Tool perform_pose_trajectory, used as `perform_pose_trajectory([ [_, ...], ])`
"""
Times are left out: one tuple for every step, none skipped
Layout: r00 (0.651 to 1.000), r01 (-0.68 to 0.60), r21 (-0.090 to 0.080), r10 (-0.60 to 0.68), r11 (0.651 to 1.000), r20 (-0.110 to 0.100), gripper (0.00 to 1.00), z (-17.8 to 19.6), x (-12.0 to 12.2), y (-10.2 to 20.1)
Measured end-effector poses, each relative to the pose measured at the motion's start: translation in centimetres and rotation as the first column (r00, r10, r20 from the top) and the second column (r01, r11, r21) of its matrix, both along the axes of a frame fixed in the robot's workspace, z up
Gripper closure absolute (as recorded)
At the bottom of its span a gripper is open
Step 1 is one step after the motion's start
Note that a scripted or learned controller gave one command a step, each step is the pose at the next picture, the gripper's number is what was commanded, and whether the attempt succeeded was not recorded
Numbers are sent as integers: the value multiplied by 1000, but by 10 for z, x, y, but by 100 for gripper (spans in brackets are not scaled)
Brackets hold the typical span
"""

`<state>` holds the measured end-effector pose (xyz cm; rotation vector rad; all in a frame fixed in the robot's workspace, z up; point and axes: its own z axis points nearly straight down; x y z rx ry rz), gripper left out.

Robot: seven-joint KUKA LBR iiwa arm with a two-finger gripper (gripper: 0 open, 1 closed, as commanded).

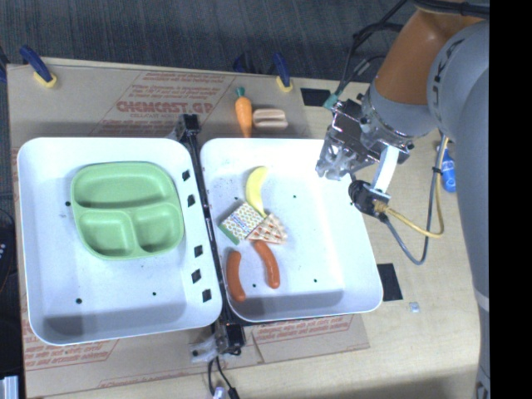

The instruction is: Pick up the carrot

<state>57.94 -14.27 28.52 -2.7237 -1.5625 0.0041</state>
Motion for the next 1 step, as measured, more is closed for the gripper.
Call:
perform_pose_trajectory([
  [965,262,0,-262,965,-5,100,-94,9,99],
])
